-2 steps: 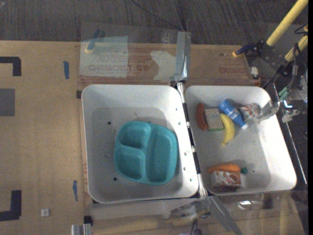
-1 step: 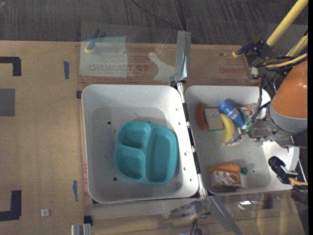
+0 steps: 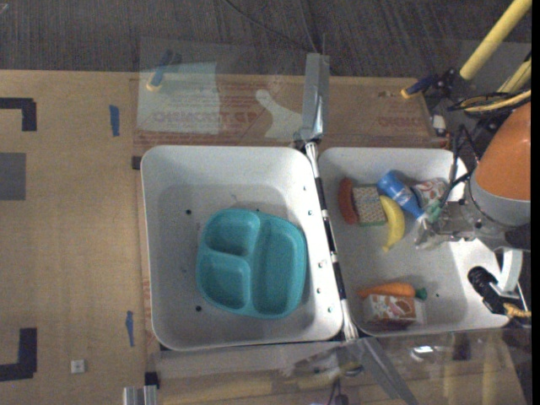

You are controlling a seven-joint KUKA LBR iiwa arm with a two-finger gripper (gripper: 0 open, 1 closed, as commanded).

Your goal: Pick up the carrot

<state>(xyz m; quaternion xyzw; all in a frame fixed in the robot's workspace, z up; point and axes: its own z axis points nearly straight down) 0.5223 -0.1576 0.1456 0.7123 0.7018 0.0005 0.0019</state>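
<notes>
Grey arm reaching in from the right over the right bin (image 3: 456, 287), tool (image 3: 432, 226) beside the banana (image 3: 393, 222), grip state unclear, carrot (image 3: 390, 291) well apart near the front wall.

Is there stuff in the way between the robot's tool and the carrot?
Nothing visible blocks it. The tool sits in the right bin, and bare white floor lies between it and the carrot nearer the front. The banana lies off to the side, out of the path. A small carton touches the carrot's front side, which could crowd the grab.
</notes>
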